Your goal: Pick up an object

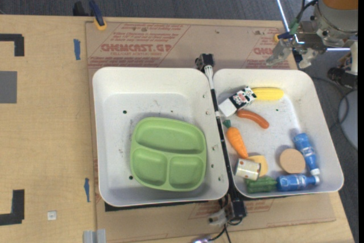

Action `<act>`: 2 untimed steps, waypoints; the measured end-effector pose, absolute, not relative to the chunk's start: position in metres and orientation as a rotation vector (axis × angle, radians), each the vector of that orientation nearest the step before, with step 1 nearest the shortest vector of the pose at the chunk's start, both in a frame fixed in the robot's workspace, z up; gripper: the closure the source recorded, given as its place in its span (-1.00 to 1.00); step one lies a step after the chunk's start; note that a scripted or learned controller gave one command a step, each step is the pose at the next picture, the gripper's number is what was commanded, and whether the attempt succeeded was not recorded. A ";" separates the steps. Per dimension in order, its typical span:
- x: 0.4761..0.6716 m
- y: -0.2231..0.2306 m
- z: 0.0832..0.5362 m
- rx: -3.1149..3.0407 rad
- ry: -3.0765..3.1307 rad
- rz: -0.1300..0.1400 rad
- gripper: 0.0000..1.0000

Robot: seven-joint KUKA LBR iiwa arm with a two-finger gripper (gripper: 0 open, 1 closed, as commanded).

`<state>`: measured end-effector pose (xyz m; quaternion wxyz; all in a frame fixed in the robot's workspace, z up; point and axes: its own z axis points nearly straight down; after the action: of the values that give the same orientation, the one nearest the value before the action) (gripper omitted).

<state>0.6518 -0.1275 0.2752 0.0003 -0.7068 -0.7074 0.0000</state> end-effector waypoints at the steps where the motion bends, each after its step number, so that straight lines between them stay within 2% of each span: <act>1: 0.617 -0.112 0.125 -2.493 -1.913 -0.004 -1.00; 2: 0.578 -0.099 0.086 -2.176 -2.266 -0.002 -1.00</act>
<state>0.5778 -0.0993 0.0857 -0.0002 -0.6927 -0.7212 -0.0007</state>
